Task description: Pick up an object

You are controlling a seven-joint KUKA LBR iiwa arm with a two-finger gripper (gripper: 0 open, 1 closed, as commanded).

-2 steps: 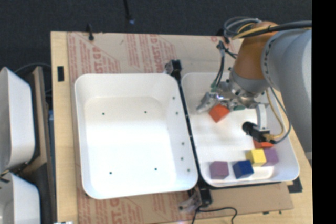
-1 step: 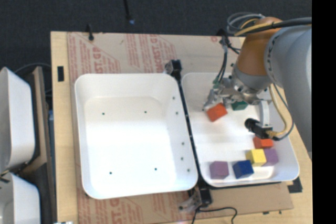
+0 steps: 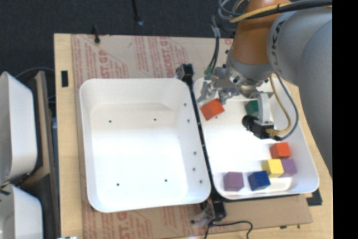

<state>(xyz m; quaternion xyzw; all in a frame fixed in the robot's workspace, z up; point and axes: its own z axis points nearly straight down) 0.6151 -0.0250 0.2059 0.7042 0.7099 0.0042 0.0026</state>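
My gripper (image 3: 217, 95) hangs over the far left corner of the right bin (image 3: 235, 148), under the orange wrist band. A tilted orange-red block (image 3: 212, 109) sits between its fingertips, close to the rim shared by the two bins, and the fingers are shut on it. Right of the gripper a green block (image 3: 253, 105) peeks out, partly hidden by the robot's own parts.
Along the right bin's near edge lie a purple block (image 3: 233, 181), a blue block (image 3: 258, 179), a yellow block (image 3: 274, 167), a lilac block (image 3: 290, 165) and an orange block (image 3: 281, 150). The left bin (image 3: 140, 143) adjoins on the left.
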